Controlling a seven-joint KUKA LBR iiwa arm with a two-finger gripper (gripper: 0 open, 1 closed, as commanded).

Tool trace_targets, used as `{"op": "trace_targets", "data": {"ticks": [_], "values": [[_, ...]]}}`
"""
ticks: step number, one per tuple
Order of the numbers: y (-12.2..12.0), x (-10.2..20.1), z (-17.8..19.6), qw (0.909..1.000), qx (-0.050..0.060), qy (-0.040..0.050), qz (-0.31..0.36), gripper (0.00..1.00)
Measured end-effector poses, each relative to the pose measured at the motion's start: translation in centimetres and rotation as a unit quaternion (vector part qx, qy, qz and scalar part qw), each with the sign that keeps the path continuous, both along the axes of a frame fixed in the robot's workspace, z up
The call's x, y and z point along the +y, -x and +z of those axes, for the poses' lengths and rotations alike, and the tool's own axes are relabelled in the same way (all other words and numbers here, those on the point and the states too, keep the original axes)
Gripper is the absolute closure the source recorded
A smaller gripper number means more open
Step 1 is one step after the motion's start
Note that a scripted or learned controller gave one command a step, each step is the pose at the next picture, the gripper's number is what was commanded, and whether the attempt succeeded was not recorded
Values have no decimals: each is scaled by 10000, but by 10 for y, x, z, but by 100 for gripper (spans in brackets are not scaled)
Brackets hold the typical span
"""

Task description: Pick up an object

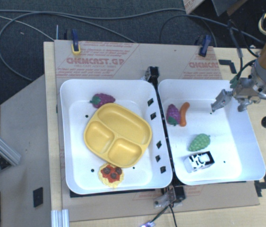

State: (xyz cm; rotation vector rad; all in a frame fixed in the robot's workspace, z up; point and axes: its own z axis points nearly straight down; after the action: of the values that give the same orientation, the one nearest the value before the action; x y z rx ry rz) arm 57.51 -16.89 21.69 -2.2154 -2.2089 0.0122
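Two jaws (229,103) spread open, holding nothing, above right bin (251,141); arm cut off at edge.

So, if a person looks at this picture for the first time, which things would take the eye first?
Probably the yellow divided plate, large and bright, lying in the middle of the left bin. Next comes the hand, hanging over the upper right part of the right bin with nothing between its fingers. Small toys follow: an orange piece beside a purple grape bunch, and a green one lower down.
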Motion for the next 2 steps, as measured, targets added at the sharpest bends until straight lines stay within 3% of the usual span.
{"op": "trace_targets", "data": {"ticks": [1, 2], "values": [[-3, 0, 8, 10000, -70, 15, 17, 0], [2, 10, -49, 10000, -37, 2, 16, 0]]}}
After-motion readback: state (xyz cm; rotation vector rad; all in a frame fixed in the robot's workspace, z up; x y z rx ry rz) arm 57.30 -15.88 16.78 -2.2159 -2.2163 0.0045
